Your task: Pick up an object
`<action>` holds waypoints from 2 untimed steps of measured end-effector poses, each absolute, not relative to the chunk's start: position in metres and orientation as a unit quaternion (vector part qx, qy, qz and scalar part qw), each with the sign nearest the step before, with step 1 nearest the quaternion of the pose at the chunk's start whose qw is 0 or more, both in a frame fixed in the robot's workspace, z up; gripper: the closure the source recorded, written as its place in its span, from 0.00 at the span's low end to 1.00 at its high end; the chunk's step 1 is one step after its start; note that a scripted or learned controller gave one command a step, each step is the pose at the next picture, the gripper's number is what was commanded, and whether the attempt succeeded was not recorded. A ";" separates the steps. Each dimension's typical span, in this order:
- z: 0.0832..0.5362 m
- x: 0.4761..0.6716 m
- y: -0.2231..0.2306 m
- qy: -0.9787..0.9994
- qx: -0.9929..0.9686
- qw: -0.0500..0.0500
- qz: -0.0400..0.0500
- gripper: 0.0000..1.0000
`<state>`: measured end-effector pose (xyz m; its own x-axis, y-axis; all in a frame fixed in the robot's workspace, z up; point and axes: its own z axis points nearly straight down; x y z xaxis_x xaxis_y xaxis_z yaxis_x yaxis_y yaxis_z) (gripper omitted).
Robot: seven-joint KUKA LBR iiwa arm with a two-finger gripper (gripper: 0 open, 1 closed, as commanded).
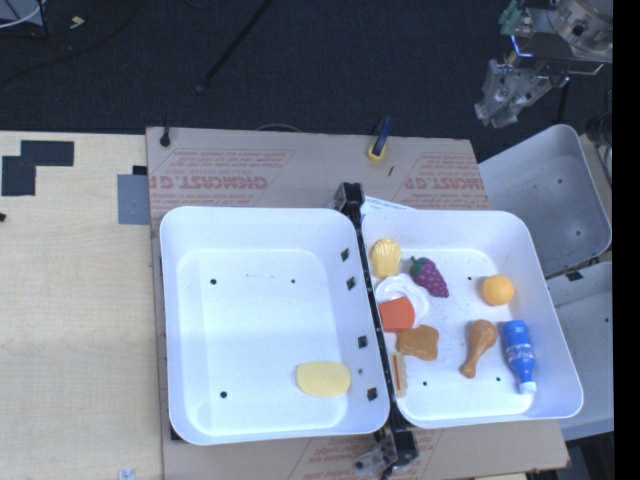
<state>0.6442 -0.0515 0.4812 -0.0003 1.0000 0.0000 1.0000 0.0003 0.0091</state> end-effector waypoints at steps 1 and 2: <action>0.542 0.636 -0.072 0.707 0.707 0.002 0.001 1.00; 0.483 0.627 -0.149 0.704 0.710 -0.003 -0.003 1.00</action>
